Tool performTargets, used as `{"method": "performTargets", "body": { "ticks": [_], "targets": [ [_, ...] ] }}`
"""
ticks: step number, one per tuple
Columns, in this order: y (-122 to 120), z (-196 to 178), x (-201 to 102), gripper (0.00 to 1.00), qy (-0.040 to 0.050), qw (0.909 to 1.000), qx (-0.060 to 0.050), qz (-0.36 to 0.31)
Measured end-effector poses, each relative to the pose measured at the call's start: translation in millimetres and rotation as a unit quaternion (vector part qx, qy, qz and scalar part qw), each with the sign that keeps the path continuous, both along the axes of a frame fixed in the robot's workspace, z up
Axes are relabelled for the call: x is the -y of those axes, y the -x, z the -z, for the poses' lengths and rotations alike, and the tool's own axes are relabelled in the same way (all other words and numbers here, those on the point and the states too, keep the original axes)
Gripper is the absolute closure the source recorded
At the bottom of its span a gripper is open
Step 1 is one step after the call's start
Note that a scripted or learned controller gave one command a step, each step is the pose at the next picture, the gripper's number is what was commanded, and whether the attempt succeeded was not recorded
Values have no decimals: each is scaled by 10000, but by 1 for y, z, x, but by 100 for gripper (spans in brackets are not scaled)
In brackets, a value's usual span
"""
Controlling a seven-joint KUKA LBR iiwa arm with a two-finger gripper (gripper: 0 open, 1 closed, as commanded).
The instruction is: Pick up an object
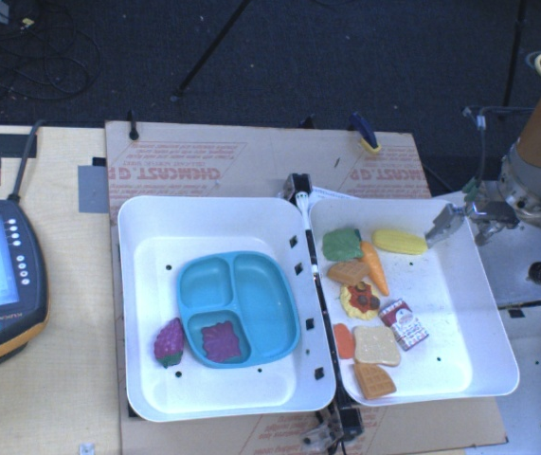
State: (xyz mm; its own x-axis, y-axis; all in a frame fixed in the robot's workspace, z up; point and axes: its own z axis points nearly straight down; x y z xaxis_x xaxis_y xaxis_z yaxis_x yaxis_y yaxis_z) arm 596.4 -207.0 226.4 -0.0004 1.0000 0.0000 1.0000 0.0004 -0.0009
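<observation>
Right bin (469,349) carries the pickable pile, all crowded toward its left side: a green piece (342,244) at the top, a yellow piece (399,243) beside it, an orange carrot (375,267) slanting down between them, a pizza slice (360,300) below, then a small red-and-white carton (404,324), a slice of bread (377,345) and a waffle-like wedge (374,380) at the bottom; nothing is lifted, every piece lies on the bin floor. The end effector (455,218) hangs at the bin's upper right rim, well apart from the carton and nearest the yellow piece, carrying nothing; whether its fingers are spread or closed I cannot tell, the metal parts blur together. The arm (531,164) enters at the right edge of the frame, mostly cut off; just a grey wrist and a bit of orange show. Left bin (147,245): a blue divided tray (251,297) with a purple lump (220,340) in its lower compartment; a second purple piece (169,341) just left of the tray. At far left on the worktop (62,150), a handheld pendant (0,282) is cropped by the frame.
</observation>
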Motion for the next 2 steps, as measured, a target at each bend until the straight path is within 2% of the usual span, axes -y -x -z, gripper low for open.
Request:
{"method": "performTargets", "body": {
  "ticks": [1,2],
  "targets": [
    [-43,102,-75,0,-23,10000,-29,-34],
    [19,129,-88,0,12,9999,163,18]
  ]
}}
